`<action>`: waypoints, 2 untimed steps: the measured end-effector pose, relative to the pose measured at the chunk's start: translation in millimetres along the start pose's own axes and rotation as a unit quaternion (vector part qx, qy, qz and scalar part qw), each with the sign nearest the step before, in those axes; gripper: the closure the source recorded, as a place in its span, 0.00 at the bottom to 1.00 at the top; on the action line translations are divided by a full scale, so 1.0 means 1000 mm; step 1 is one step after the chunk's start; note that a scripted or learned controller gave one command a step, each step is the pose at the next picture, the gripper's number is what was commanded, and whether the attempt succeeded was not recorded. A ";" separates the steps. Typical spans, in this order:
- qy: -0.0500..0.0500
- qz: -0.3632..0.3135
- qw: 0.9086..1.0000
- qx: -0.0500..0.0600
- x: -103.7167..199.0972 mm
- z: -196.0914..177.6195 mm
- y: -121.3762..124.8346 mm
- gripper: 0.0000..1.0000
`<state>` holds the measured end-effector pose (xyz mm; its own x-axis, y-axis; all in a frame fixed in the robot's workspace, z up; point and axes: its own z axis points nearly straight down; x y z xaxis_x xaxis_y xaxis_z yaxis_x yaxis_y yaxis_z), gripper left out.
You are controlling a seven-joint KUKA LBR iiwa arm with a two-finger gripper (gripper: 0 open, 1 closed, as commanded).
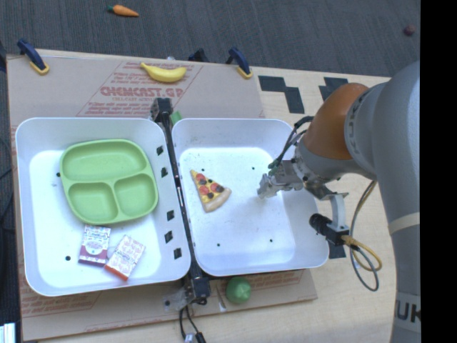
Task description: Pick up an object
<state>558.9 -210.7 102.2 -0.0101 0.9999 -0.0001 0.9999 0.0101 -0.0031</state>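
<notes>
We see the gripper (pixel 269 189) low in the right bin (pixel 243 256), beside the pizza slice (pixel 209 189); jaw state unclear; we judge it must next shift left onto the slice.

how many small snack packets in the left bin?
2. One packet lies near the left bin's front, below the green divided plate. The other packet lies just to its right, tilted. The plate could hide more.
</notes>
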 end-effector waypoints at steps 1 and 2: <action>0.000 0.000 1.000 0.000 0.000 0.000 0.000 0.00; 0.000 0.002 1.000 0.000 0.000 0.006 -0.003 0.00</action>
<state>556.2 -210.7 96.6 -0.0058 1.0000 0.0003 1.0000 0.0058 -0.0038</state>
